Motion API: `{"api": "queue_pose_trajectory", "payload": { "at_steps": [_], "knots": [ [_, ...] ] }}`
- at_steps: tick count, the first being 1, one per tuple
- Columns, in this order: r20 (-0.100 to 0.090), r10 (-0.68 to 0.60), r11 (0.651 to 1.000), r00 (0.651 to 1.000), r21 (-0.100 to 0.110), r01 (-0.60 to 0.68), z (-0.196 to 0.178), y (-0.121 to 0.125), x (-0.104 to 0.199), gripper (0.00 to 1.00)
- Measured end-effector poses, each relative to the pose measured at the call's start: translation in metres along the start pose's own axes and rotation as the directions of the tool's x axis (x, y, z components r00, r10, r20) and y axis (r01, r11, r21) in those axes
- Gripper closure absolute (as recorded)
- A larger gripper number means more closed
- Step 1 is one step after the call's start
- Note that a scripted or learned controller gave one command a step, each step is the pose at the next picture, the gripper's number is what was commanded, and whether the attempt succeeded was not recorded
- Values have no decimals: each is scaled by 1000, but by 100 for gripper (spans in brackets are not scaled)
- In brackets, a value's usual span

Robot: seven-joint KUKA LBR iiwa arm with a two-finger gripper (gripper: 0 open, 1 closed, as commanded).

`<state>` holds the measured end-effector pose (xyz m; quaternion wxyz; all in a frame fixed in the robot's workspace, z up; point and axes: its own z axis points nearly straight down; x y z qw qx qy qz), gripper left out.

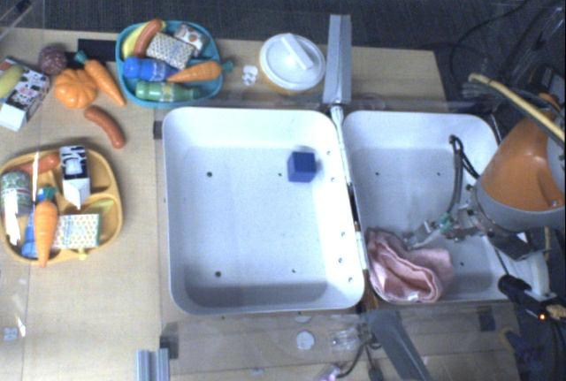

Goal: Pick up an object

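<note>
The grey KUKA arm (517,207) has a smooth, rounded casing topped by a broad glossy orange band (523,165) that bulges like a dome. Below the grey wrist sits a small metallic gripper assembly (435,231) with pale, silvery parts and tiny greenish details. A thin black cable (457,171) loops along the wrist toward this assembly.

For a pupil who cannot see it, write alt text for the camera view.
The robot arm reaches in from the right, its claw just above a crumpled pink cloth in the right bin. A blue cube lies alone in the left bin; toy food sits beside the bins.
</note>
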<state>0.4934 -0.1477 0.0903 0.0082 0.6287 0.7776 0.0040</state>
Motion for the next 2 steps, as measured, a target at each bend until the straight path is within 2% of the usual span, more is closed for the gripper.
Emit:
{"api": "queue_pose_trajectory", "payload": {
  "at_steps": [1,2],
  "knots": [
    [-2,88,996,996,0,-88,0,36,46,0],
    [3,84,996,996,-7,-84,-12,39,44,100]
  ]
}}
